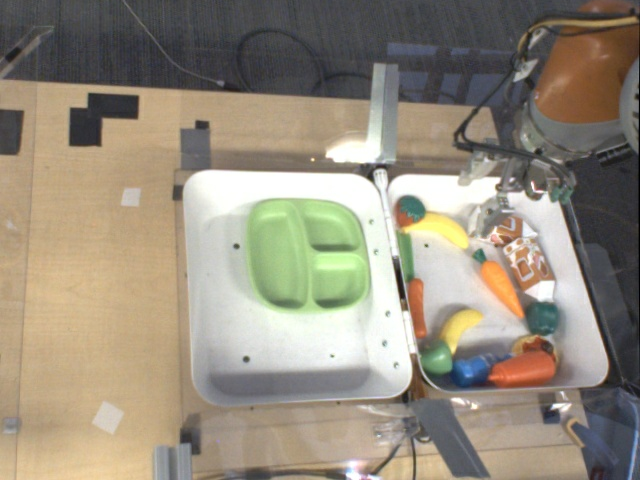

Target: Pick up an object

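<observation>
The arm (pixel 585 63) is cut off by the right edge; the tool's (pixel 497 211) grip is unclear.

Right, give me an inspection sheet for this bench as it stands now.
Surface: wooden bench bearing two white bins side by side.
Job's things: right bin holds toy food: two bananas, a carrot, a printed carton, a blue piece, an orange-red piece.
Clutter: left bin holds a green divided tray.
Grippers: gripper low over the right bin's far end, beside the carton; finger state unclear.
Cables: black cable looped on the floor beyond the bench; more around the arm.
Surroundings: dark carpet.
</observation>
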You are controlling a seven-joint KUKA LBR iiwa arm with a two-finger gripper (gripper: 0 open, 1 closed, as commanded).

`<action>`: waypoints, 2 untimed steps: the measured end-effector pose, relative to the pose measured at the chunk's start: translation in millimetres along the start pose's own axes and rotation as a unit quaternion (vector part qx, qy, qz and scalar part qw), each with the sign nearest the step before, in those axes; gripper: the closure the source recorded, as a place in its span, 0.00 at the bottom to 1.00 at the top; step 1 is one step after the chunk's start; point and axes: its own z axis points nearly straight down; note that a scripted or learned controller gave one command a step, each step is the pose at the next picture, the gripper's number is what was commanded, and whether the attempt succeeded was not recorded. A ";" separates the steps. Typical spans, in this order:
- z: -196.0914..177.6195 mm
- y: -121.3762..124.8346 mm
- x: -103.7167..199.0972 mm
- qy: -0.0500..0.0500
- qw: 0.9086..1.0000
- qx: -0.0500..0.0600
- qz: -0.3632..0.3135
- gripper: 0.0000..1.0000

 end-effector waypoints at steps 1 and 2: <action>115.4 -91.7 66.4 -0.001 0.998 0.002 0.055 0.00; 117.2 -89.6 137.1 -0.002 0.997 0.002 0.081 0.00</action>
